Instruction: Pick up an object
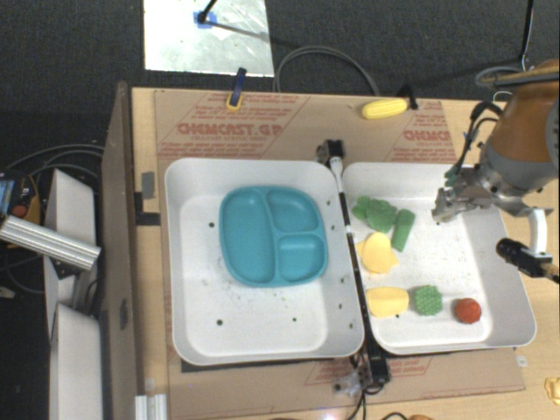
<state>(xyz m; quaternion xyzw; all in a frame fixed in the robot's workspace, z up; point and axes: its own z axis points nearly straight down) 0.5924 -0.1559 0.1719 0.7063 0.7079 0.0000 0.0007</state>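
Note:
The right bin [503, 278] holds several toy foods. A green leafy piece [374, 211] and a green cylinder [402, 229] lie at its upper left. Below them sit a pale yellow round piece [377, 253], a yellow lump [388, 301], a green knobbly piece [427, 299] and a red ball [468, 310]. My gripper [444, 208] hangs over the bin's upper right part, to the right of the green cylinder and apart from every item. Nothing shows in its grasp.
The left bin [188, 261] carries a blue divided plate [273, 235]. A yellow object [383, 108] and a yellow-blue clamp [234, 94] rest on the cardboard behind the bins. A black fitting [523, 256] sticks into the right bin's right side.

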